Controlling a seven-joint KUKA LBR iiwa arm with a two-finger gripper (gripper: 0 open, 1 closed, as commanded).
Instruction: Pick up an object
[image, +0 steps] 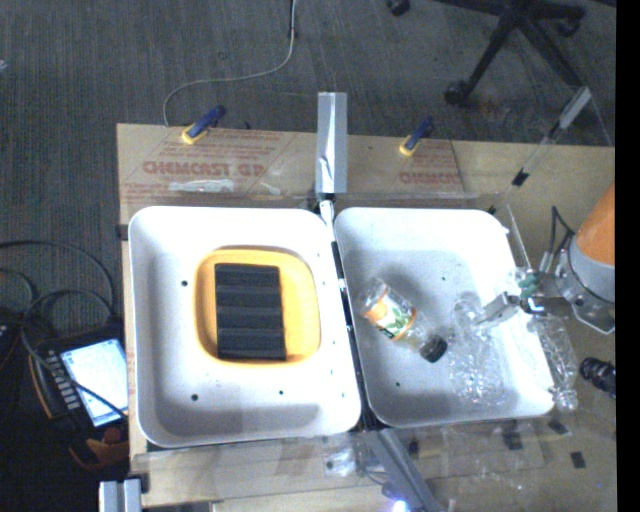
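The table (150, 170) is a pale brown board seen from above at a slant, with red lettering along its far strip and two clamps (203, 124) with blue handles and yellow tips gripping its far edge. Two shallow white bins sit on it side by side, touching along the middle, where a grey metal post (330, 140) stands at the far end of the seam. The left bin (160, 380) carries a yellow tray (205, 300) lying flat near its centre, and a black ribbed block (248, 312) rests inside that tray, filling most of it. The right bin (420, 235) carries the loose things. A clear crumpled plastic piece (478, 365) sprawls over its right and near part, hard to outline against the white floor. Left of it, near the bin's middle, lies a small clear bottle (390, 312) on its side, with an orange and green label; a black cap (433, 348) lies just beside its near right end, and whether the cap is joined to the bottle cannot be told. The arm (605, 250) enters from the right, its orange band at the frame edge, and the jaws (520, 300) hang over the right bin's right rim, close to the upper part of the clear plastic. Whether they are released or clenched cannot be told, and nothing is seen between them.
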